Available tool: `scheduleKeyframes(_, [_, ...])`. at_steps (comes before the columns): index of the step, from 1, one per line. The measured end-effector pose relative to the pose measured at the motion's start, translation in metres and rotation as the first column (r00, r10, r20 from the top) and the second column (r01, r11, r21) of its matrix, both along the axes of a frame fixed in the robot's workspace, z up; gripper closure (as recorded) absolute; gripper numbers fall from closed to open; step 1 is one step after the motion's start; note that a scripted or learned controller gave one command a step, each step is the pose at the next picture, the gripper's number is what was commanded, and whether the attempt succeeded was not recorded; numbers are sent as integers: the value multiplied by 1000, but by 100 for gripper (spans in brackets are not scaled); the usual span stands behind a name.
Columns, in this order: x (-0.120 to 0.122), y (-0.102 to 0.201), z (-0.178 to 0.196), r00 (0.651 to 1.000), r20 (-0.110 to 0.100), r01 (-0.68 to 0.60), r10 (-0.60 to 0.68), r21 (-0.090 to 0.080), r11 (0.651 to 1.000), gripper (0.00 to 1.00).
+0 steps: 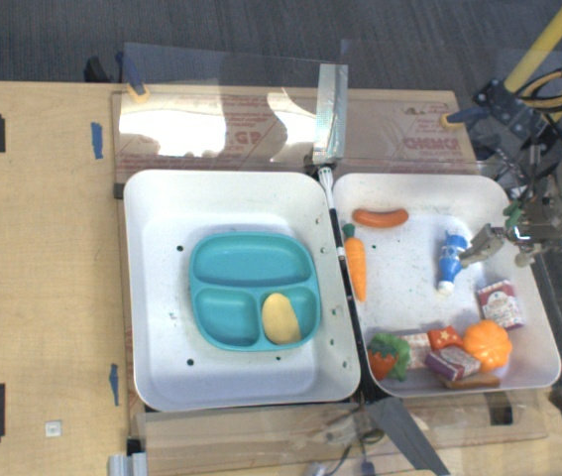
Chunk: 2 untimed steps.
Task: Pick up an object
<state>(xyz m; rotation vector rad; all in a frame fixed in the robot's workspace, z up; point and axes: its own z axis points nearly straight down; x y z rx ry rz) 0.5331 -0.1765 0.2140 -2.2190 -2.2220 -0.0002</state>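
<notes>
Gripper (pixel 506 238) parked over the right shallow white bin (pixel 399 271), nothing in it.

From my remote seat, the metal fingers look spread open and bare, hovering at the far-right rim just beside the blue-and-white tube (pixel 451 259). Same bin has a red sausage (pixel 381 218), orange carrot (pixel 357 267), small red-and-white carton (pixel 500 304) and round orange fruit (pixel 487 344). Left white bin (pixel 152 266) holds the teal divided plastic tray (pixel 253 288) with a yellow potato-ish lump (pixel 281 318) in its lower right compartment.
</notes>
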Motion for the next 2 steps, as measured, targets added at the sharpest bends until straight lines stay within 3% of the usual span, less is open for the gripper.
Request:
scheduleKeyframes(1, [23,-19,-77,975,-6,220,-220,1,975,0])
scheduleKeyframes(2, [69,-2,-127,949,7,315,-315,-1,949,0])
